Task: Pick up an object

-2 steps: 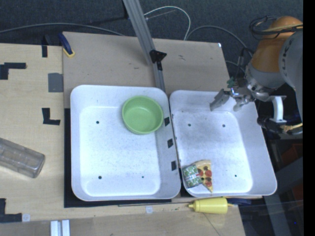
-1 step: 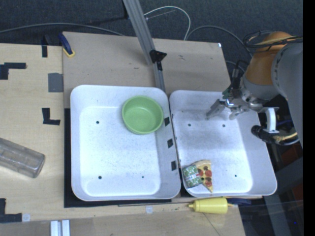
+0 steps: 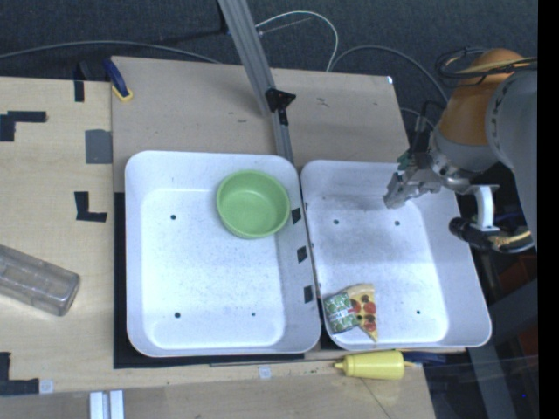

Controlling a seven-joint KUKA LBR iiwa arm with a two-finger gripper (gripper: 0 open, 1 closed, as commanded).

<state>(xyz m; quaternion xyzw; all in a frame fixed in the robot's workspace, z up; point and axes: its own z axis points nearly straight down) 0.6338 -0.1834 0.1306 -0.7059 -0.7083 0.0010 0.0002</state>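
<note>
**White bins, claw poised over the right one**

Camera view: two shallow white bins are seen side by side on the counter (image 3: 201,103). In the left bin (image 3: 157,260) a green bowl (image 3: 253,203) sits upright near the far right corner. In the right bin (image 3: 437,269) a small printed packet (image 3: 351,310), green and red, lies flat at the near left corner, close against the wall. A yellow bottle (image 3: 374,365) lies on its side just outside the right bin's near rim, and a clear plastic cup (image 3: 35,279) lies on the counter well to the left.

The claw (image 3: 403,190) is held over the far part of the right bin, well apart from the packet; nothing is seen between its tips, and whether it is apart or together cannot be told.

The approach step is judged to be in hand, with no object yet taken. A traverse toward the packet, then a descent clear of the bin wall, is judged to be called for next.
</note>
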